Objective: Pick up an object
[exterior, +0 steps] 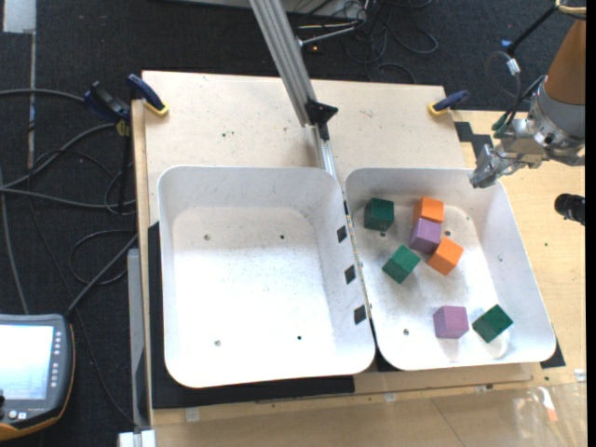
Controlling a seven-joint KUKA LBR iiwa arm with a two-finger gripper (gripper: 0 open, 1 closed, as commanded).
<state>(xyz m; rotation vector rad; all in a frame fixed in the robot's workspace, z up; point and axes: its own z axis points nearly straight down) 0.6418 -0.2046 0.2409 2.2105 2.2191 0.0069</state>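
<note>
the gripper [484, 173] hovers over the right bin's [521, 277] far right corner; i cannot tell its state, and nothing shows in it. the blocks lie below, nearest an orange block [429, 209] touching a purple block [425, 235]. this looks like the approach; next it must move left and descend.

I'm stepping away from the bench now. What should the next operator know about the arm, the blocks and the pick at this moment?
Gripper: hovers over the right bin's upper right rim, nothing between its fingers; open or shut is too small to tell.
Blocks, all in the right bin: green cube upper left; orange cube touching the purple cube; second orange cube; green cube mid-bin; purple cube and green cube near the front edge.
Done: no pick yet.
Left: descend on a block, grasp, lift. The front purple cube looks least crowded.
</note>
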